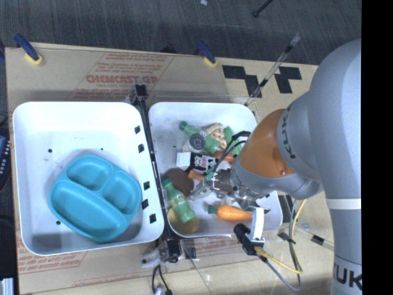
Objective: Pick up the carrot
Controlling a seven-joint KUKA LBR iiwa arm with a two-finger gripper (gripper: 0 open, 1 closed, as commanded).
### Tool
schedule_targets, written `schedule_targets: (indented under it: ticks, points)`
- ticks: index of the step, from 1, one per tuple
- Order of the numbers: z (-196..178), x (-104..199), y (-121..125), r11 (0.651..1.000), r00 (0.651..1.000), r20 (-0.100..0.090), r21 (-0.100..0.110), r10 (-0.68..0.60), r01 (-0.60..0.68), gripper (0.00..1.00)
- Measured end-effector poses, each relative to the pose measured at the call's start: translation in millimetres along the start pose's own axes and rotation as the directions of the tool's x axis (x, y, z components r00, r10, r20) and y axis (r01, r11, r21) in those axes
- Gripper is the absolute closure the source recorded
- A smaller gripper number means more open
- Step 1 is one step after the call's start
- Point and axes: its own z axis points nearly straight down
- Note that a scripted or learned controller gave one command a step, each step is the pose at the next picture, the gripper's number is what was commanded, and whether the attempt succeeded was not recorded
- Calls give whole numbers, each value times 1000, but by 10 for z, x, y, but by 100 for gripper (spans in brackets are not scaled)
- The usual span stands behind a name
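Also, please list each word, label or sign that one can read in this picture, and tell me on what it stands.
"CHEMCAST GP", in red, on the brown board under the bins.
"KU", cut off at the edge, on the arm's base.
Smaller red lines on the board: too blurred to read.
Labels on the green bottles: too small to read.

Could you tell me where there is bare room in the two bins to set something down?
The left bin has bare floor along its far and left sides, around the blue divided plate. In the right bin, a bare strip lies along the far wall; nearer, bottles, the carrot and the arm crowd it.
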Motion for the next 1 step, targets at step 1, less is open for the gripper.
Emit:
schedule_targets:
  ticks: [1]
  points:
    - [-18, -598, 154, 1000, 1000, -2, -3, -27, 27, 0]
